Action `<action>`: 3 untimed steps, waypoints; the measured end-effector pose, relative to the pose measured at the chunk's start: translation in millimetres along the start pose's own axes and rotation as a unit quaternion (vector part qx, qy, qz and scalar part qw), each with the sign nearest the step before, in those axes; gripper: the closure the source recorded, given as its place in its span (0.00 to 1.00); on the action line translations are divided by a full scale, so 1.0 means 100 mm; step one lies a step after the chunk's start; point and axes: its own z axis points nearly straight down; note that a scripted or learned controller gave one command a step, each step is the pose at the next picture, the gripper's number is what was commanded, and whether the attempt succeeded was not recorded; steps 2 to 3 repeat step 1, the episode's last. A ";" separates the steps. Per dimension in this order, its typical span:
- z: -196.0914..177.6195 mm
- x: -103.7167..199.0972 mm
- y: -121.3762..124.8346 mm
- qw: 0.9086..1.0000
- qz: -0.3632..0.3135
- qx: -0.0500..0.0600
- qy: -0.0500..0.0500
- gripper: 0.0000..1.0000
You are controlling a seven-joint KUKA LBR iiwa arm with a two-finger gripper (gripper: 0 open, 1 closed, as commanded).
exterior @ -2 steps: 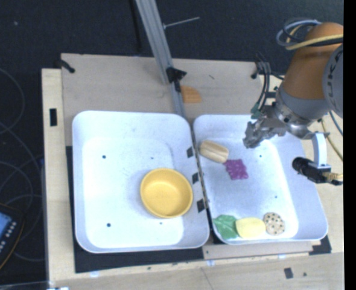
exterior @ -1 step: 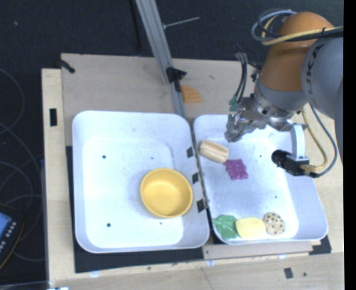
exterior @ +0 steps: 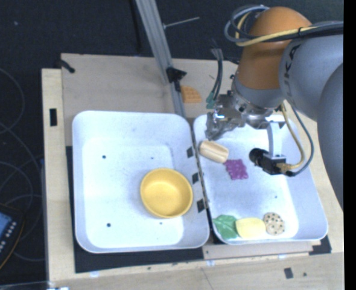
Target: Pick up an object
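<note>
My gripper (exterior: 215,129) hangs over the far left corner of the right bin (exterior: 298,213). Just below its tips lies a tan cylinder-shaped block (exterior: 214,151), close to the bin's left wall. Whether the tips touch the block I cannot tell. A purple bumpy piece (exterior: 237,169) lies right of the block. Along the bin's near edge sit a green item (exterior: 225,225), a yellow item (exterior: 250,227) and a spotted cookie (exterior: 274,223). A yellow bowl (exterior: 165,193) stands in the left bin (exterior: 105,162).
A slanted metal post (exterior: 157,41) rises behind the bins. A small orange waffle-like piece (exterior: 190,95) lies on the bench behind the right bin. A black cable connector (exterior: 267,161) dangles from the wrist over the right bin's middle.
</note>
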 end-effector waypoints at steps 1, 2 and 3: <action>0.13 0.53 0.11 1.000 0.001 0.001 -0.001 1.00; 0.13 0.53 0.11 1.000 0.001 0.001 -0.001 1.00; 0.13 0.53 0.11 1.000 0.001 0.001 -0.001 1.00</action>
